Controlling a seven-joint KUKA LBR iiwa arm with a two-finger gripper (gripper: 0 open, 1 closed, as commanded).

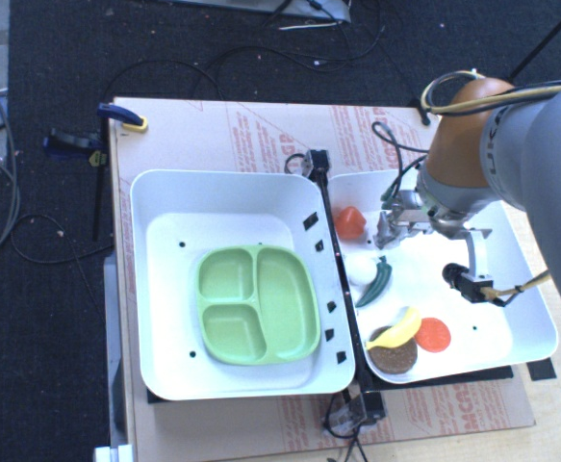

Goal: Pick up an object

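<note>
Right bin (511, 306): hand (388, 242), grip unclear, above green pepper (376, 282); tomato (350, 221), banana (398, 330) nearby.

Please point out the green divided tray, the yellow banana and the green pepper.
green divided tray (258, 304): camera view, middle divider.
yellow banana (400, 331): camera view, its middle.
green pepper (377, 283): camera view, mid-body.

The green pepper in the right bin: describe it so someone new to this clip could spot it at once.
Start at the right bin, the one the arm reaches into. Against its left wall, below the gripper, lies the green pepper, a slim dark green curved pod beside a white round object. It is the only green item there; its neighbours are red, white, yellow and brown.
</note>
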